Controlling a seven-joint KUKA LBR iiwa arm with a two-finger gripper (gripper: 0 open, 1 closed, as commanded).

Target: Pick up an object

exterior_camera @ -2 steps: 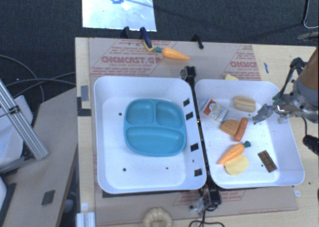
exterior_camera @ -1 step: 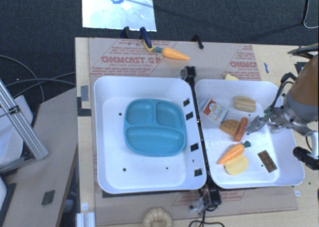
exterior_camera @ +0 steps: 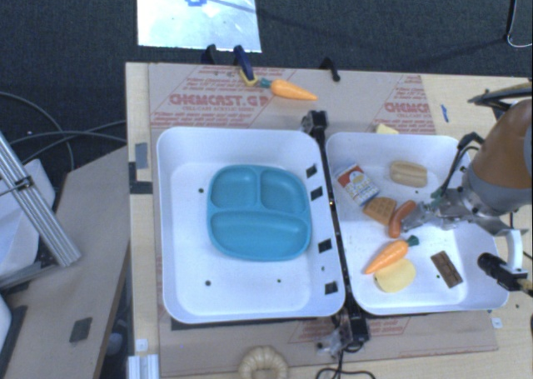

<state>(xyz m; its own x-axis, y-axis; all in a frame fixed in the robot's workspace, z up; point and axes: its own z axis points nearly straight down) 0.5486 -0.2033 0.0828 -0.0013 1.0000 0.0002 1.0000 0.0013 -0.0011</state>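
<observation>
Arm comes in from the right, end effector (exterior_camera: 422,215) low in the right bin (exterior_camera: 466,152), tip right at the red sausage (exterior_camera: 400,216); too small and blurred to tell if it's apart or together, or gripping anything. Right bin contents: sausage near centre, touching a tan cracker (exterior_camera: 381,208) on its left; small carton (exterior_camera: 356,183) above that; bread roll (exterior_camera: 408,173) toward the back; carrot (exterior_camera: 386,256) below the sausage, overlapping a yellow slice (exterior_camera: 395,276); brown chocolate bar (exterior_camera: 446,268) to the right near the front. Left bin (exterior_camera: 187,286) holds a blue divided plate (exterior_camera: 257,211), roughly centred. Second carrot (exterior_camera: 287,89) lies on the tabletop (exterior_camera: 366,98) behind the bins, on the cardboard.
</observation>
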